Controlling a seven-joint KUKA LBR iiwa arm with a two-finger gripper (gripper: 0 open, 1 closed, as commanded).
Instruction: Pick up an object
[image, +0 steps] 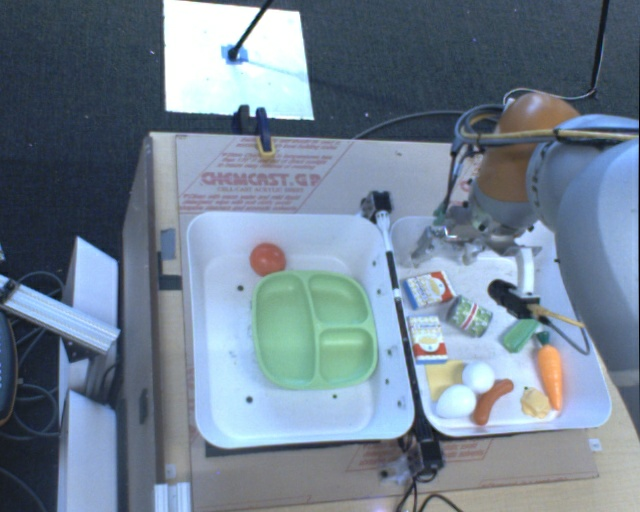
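Right bin (590, 405): carrot (550, 371) well below hand (452, 243).

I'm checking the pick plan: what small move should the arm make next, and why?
Probably lower toward the small box. The gripper sits at the far end of the right bin, with nothing seen between its fingers, and that box lies just in front of it, slightly apart from the can.
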